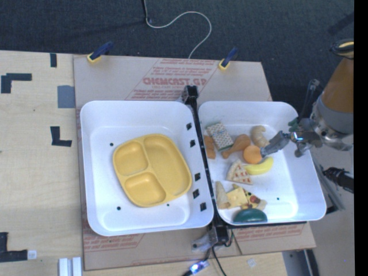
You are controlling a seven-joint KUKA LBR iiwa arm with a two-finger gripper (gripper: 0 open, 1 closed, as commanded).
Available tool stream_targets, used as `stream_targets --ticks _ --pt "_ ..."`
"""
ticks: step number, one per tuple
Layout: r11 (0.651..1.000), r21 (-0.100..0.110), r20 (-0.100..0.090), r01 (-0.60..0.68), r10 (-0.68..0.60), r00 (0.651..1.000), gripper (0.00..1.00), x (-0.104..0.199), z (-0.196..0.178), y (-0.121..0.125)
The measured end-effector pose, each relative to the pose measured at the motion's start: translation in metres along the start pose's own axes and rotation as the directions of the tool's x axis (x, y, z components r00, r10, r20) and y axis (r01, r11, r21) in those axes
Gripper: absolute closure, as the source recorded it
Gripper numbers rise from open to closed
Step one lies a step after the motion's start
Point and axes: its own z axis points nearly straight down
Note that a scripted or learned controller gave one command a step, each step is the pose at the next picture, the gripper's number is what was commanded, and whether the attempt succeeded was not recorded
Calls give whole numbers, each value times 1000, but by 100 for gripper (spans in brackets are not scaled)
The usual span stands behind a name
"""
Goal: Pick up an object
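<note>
The cardboard sheet (172,82) under both bins carries red print, too blurred to read surely. The left bin (95,154) holds a yellow divided plate (152,169) at its centre. The right bin (299,188) holds toy food: a pizza slice (239,173), a drumstick (237,145), a banana (260,167), an orange ball (252,154). My gripper (275,144) hangs beside the ball, near the bin's right edge; whether my fingers are spread or closed I cannot tell.

A pale wooden bench (34,171) bore dark tape marks (57,138) and a brown printed cardboard sheet (167,82), held by two blue-and-yellow clamps (99,52). Beyond it lay dark blue-grey carpet (69,10), crossed by a thin white cable (183,19). Light was even and soft.
</note>
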Motion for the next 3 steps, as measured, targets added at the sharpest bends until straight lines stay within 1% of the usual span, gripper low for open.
stream_targets --ticks 1,3 --pt "1000 -12 3 4 -4 1000 0 0 -7 3" --pt "1000 -8 2 4 -4 1000 0 -3 83 -5"
